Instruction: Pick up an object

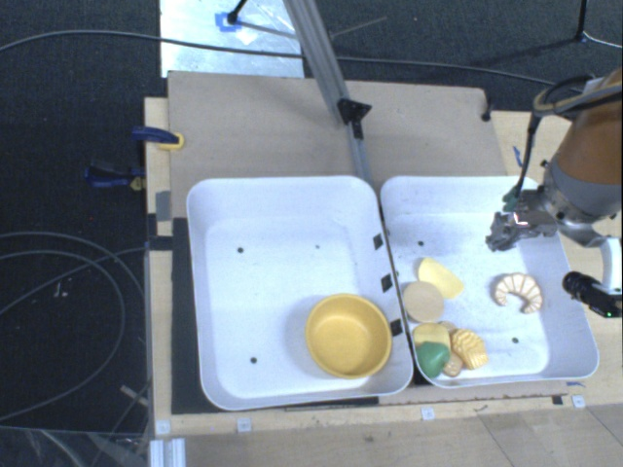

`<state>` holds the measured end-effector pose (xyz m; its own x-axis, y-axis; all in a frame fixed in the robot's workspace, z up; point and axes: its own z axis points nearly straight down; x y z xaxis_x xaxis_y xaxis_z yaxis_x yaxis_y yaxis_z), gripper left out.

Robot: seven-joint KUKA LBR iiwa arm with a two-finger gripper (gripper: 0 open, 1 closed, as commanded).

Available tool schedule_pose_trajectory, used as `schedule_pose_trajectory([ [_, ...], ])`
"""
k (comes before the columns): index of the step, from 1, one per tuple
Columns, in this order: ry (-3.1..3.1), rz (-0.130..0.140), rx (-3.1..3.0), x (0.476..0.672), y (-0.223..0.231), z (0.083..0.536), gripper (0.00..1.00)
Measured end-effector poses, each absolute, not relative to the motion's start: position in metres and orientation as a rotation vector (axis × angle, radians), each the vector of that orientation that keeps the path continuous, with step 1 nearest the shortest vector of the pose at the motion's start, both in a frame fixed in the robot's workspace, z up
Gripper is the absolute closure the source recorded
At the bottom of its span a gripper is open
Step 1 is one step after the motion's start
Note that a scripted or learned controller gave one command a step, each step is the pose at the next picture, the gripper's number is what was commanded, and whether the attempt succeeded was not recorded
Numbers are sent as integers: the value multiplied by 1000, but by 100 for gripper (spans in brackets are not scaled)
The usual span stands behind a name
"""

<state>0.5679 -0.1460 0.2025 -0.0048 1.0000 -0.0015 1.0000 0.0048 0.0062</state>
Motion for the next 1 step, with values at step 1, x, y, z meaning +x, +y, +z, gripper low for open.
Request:
schedule_pose_trajectory([
  [1, 2231, 6, 2209, 574, -93, 219, 100],
])
